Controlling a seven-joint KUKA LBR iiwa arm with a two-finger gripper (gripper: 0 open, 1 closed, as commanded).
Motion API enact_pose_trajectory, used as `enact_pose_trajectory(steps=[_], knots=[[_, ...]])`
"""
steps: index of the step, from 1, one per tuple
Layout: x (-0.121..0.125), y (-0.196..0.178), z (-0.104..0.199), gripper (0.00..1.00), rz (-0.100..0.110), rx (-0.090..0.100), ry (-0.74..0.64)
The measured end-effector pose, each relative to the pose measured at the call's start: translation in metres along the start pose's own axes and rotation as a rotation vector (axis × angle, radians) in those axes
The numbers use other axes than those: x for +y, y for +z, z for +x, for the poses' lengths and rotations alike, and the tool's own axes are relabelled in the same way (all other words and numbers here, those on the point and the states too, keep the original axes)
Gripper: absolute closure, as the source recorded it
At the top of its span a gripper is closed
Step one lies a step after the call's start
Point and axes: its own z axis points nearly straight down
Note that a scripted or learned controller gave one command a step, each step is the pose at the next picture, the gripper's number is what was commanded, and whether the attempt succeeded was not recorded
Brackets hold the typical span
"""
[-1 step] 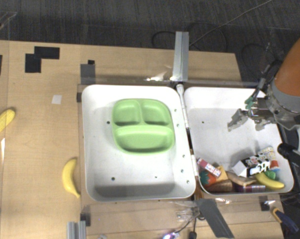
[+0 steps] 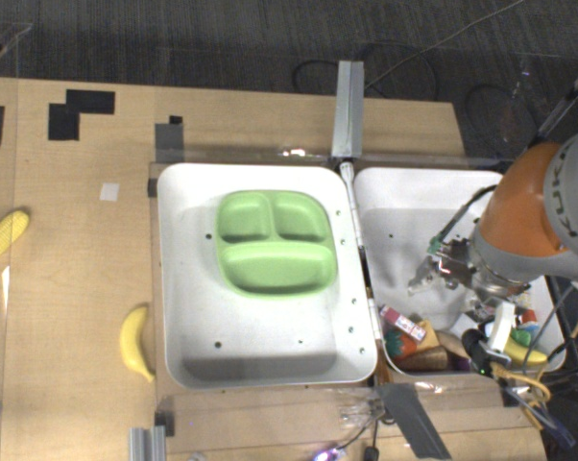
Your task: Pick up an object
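The arm's orange band (image 2: 521, 214) hangs over the right bin (image 2: 404, 209). Its gripper (image 2: 435, 267) points left and down above the bin's middle floor. Along that bin's front wall lies a small pile: a red, yellow and green packet (image 2: 405, 326), a brown lump (image 2: 427, 357), a yellow piece (image 2: 531, 356) and a green-blue piece (image 2: 526, 334) beside a red bit (image 2: 529, 315). The gripper is behind the packet, apart from the pile, and I see nothing between its fingers. The wrist hides part of the pile on the right.
A green divided plate (image 2: 275, 241) lies in the left bin (image 2: 188, 353). A banana (image 2: 135, 342) and a corn cob (image 2: 3, 238) rest on the wooden bench to the left. A metal post (image 2: 349, 109) stands behind the wall between the bins.
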Motion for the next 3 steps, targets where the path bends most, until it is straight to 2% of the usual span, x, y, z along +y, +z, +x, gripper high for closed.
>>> enact_pose_trajectory(steps=[1,2,3], knots=[[0.046,0.030,0.019,0.00,-0.012,0.001,-0.388],[0.035,-0.065,0.073,0.00,-0.004,0.001,-0.243],[0.083,0.031,0.037,0.00,-0.013,0.001,-0.178]])
